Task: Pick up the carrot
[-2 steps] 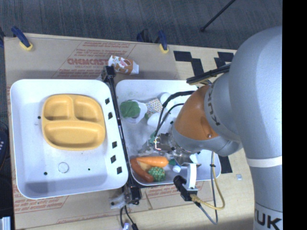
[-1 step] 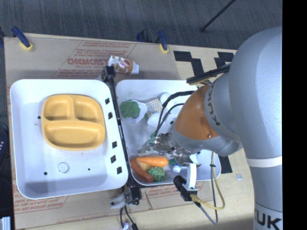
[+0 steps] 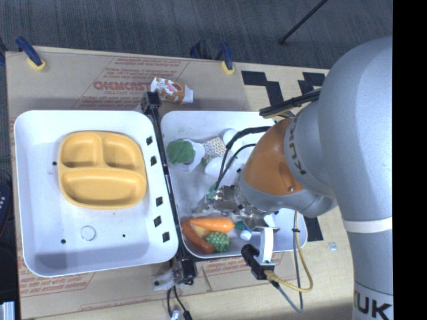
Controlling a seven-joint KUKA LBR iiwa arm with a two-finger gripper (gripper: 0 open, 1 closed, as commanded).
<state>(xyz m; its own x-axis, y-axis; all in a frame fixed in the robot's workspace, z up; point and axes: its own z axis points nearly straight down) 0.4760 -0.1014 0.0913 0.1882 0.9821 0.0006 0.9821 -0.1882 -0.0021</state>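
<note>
The orange carrot (image 3: 211, 225) lies in the right bin (image 3: 193, 122) near its front edge, pointing left to right. A red-orange sausage-like piece (image 3: 197, 237) and a small green piece (image 3: 221, 242) lie just in front of it. My gripper (image 3: 233, 209) hangs directly right of and slightly above the carrot, under the orange wrist band. The arm hides the fingers.
A green broccoli-like toy (image 3: 181, 153) and pale white items (image 3: 215, 147) sit at the back of the right bin. The left bin (image 3: 30, 199) holds a yellow divided plate (image 3: 102, 167). A small packet (image 3: 170, 90) lies on the bench behind the bins.
</note>
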